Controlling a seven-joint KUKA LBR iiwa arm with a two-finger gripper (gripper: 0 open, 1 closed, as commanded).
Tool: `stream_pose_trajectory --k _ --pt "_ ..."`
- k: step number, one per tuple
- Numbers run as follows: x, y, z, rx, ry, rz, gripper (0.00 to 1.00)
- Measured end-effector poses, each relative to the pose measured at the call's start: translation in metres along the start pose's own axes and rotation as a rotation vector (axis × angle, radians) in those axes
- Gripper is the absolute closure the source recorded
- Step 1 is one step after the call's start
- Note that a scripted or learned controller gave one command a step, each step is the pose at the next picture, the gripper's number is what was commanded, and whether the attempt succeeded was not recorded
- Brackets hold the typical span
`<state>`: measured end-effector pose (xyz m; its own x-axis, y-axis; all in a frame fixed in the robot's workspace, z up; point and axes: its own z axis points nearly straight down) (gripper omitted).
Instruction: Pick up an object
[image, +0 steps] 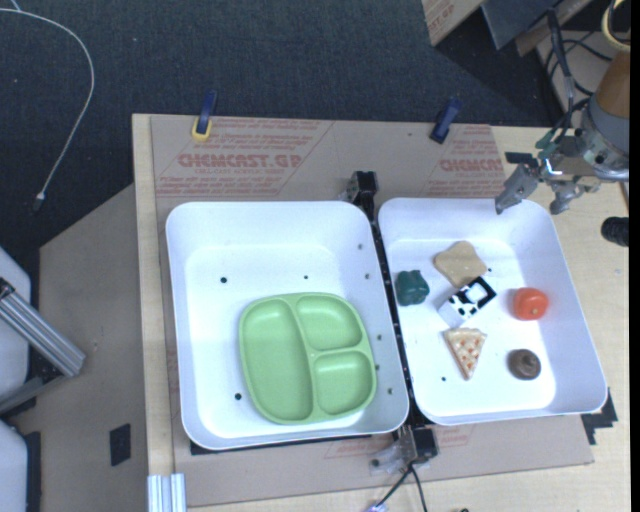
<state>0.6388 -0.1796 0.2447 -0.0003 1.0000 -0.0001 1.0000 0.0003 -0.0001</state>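
So, scanning from the left: the left white bin (190, 300) on the worktop (150, 300) has a green divided plate (305, 357) lying flat in it, three compartments, nothing in them that I can see; two blue clamps (205, 115) pin the cardboard sheet at the back edge. Moving over, the right white bin (570, 370) is where all the pickable stuff is: a dark green chunk (411, 288) just beside the dividing wall; a tan bread slice (459, 263) behind it; a black-and-white block (470, 297) touching or nearly touching the bread's front edge; a toy pizza slice (466, 350) just in front of that; a brown doughnut-looking thing (524, 364) near the front right; and an orange-red ball-ish thing (530, 303), maybe a tomato, over by the right wall. The claw (536, 190) hangs above the bin's back right corner, fingers spread wide, nothing between them; it looks well clear of every item. My read is we're at the approach stage, no grab made; next it needs to pick one target, swing forward over it and drop straight down. The tomato or doughnut look easiest since they sit apart; the bread and block cluster is tight, so the fingers could catch both.
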Motion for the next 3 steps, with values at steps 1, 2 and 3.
stream_pose_trajectory --k 1,2,3 --pt "0.005 -0.004 0.044 0.005 0.001 0.0 0.0" --pt "-0.005 -0.003 0.091 0.001 0.0 0.0 0.0" --pt "-0.009 -0.006 0.135 0.005 0.001 0.001 0.0"
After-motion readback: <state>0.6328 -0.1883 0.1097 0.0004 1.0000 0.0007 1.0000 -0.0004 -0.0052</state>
